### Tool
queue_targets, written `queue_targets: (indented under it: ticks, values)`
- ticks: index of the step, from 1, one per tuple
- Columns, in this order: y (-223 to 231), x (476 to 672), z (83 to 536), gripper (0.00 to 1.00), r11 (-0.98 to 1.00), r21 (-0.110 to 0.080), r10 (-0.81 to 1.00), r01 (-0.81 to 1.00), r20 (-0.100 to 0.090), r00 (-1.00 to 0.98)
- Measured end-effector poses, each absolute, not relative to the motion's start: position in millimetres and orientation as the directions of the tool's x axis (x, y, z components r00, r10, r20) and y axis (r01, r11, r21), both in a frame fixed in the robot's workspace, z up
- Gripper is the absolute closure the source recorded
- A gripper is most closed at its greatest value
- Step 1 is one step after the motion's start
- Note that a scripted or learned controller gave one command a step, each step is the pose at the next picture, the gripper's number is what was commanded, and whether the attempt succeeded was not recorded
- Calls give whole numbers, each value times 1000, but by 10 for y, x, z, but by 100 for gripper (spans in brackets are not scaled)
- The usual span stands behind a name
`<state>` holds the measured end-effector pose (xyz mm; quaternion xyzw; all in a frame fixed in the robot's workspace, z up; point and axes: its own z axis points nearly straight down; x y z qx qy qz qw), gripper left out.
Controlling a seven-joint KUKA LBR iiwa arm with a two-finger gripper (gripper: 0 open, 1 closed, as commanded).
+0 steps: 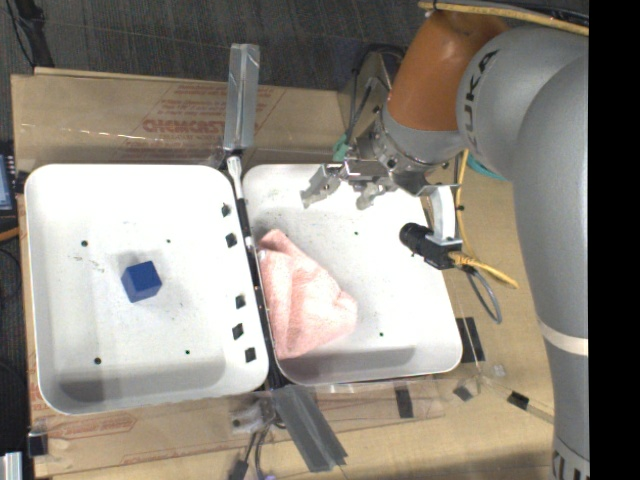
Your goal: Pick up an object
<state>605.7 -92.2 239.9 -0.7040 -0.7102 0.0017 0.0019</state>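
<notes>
Bench (100,108) is covered w/ brown cardboard sheeting, red print on it at top left; dark grey carpet-like floor (150,8) beyond the far edge. Left bin (60,198): shallow white tray, a few small dark specks on its floor, and a blue cube (142,280) sitting left of centre, well apart from the walls. A grey metal strip (240,98) stands up behind the seam betw. the two bins; small black clips run along the divider. Right bin (420,318): a pink cloth (300,293) lies crumpled in the near-left part, touching the left wall by the divider. Gripper (342,192) hangs over the far-left part of the right bin, above and beyond the cloth, apart from it. Fingers (316,190) are spread open, nothing betw. them. Grey arm w/ orange band (430,58) comes in from the right. A black fitting (425,246) and yellow cable sit at the bin's right rim. Tape strips on the cardboard at the near edge.
</notes>
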Motion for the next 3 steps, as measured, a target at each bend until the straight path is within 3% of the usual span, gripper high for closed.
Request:
queue_targets:
  ticks: [1,2,3]
  values:
    - [-1177,6445,2128,0,72,-2,997,997,0,-72]
    - [-1118,6304,916,0,126,-3,992,992,0,-126]
    - [-1507,5860,921,0,263,-2,965,965,2,-263]
